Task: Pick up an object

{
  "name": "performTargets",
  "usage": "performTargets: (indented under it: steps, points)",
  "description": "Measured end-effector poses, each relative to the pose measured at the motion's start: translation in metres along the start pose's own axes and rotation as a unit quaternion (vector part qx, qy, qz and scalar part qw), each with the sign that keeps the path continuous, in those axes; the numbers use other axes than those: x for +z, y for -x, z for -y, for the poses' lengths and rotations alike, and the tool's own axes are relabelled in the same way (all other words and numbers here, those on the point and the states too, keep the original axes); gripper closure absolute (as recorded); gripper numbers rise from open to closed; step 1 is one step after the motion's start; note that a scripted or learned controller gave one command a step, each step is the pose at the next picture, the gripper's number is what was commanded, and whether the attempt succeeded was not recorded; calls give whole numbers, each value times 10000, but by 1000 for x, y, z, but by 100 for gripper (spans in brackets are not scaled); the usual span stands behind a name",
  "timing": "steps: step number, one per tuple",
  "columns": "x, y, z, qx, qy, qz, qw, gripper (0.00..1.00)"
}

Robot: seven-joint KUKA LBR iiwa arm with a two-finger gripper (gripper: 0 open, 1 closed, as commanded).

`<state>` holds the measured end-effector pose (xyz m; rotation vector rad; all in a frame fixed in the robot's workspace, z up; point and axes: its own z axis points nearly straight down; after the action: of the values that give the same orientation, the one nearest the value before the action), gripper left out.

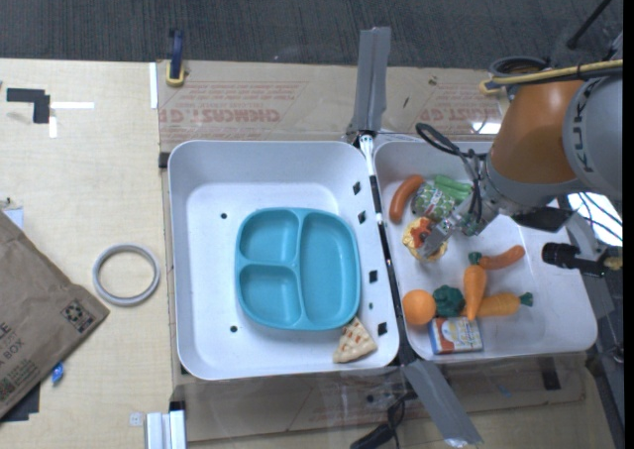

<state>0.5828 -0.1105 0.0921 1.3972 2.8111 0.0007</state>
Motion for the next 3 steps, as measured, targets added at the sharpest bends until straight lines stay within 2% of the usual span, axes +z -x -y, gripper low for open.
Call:
performTargets:
  steps: [1, 2, 3]
  points:
    - [-16, 8, 5, 526, -3, -2, 9986, 0]
    - [-4, 31, -47, 787, 23, 21, 9969, 0]
    - [-17, 32, -49, 772, 56, 41, 9970, 100]
